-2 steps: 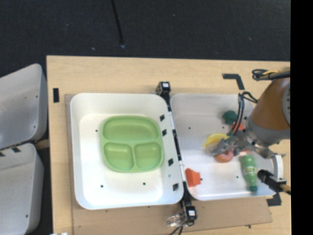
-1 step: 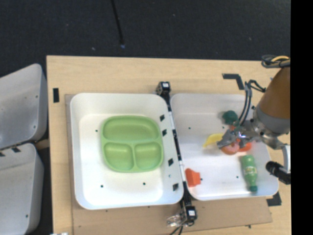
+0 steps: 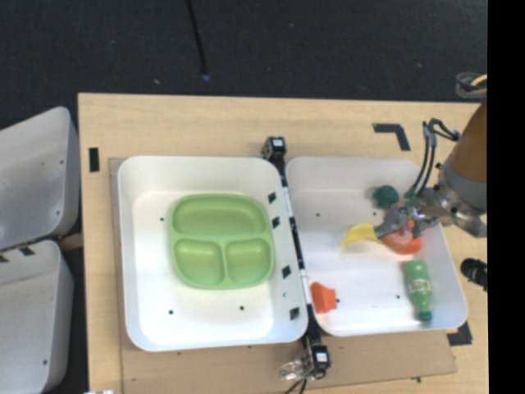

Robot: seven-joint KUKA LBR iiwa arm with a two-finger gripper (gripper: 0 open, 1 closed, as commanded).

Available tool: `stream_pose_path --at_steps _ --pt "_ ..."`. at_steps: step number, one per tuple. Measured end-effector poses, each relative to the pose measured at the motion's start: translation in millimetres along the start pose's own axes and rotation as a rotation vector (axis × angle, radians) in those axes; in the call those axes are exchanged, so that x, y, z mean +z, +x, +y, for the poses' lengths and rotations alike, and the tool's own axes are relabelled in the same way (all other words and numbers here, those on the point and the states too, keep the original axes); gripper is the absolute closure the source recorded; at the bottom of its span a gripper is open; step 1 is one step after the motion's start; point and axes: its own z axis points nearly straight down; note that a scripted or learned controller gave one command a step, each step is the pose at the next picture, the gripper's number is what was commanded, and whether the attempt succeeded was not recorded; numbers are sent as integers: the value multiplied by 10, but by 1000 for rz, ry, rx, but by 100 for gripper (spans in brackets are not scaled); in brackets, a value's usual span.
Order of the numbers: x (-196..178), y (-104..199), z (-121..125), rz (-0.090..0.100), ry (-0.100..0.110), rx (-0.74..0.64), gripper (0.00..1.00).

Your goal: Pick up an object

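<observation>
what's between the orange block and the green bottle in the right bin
Bare white bin floor. In the camera view nothing lies between the orange block and the green bottle.

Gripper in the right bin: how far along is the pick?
Done: the gripper is down in the right bin, at the red-orange object beside the yellow piece. In hand: nothing visibly between the fingers; grasp unconfirmed. Left: secure and lift. The green bottle, orange block and dark green item lie untouched.
</observation>
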Motion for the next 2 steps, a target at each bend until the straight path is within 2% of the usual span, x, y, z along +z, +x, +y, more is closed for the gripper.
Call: stream_pose_path --at_steps 2 --pt "-291 969 347 3 3 -5 100"
